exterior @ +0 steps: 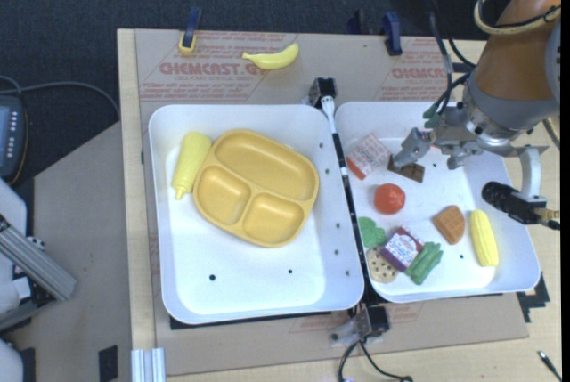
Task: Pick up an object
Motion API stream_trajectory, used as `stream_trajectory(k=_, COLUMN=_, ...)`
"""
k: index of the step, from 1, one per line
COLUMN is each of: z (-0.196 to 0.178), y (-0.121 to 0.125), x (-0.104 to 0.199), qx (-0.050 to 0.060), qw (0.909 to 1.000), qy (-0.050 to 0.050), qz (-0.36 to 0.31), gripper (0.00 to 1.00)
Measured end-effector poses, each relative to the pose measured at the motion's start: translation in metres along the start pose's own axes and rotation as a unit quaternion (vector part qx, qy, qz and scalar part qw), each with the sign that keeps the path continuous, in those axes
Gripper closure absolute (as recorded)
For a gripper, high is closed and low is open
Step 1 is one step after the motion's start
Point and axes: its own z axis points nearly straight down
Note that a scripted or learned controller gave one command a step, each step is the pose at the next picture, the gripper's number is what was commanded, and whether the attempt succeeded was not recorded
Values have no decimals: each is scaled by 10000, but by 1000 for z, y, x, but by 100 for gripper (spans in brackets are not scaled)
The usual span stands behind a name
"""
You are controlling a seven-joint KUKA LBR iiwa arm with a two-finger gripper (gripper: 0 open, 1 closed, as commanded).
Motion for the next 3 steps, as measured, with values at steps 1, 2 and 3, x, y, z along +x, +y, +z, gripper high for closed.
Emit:
stream_trajectory(k=1, z=-8, y=3, x=0, qx=-71, qw=10000, qy=-8, qz=-13, gripper=0)
stream_trajectory(k=2, z=45, y=-5, x=8, qx=-41, qw=10000, qy=0, qz=-13, gripper=0)
stream_trajectory(k=3, z=89, y=-3, x=6, qx=-47, qw=10000, qy=-2, qz=-12, gripper=0)
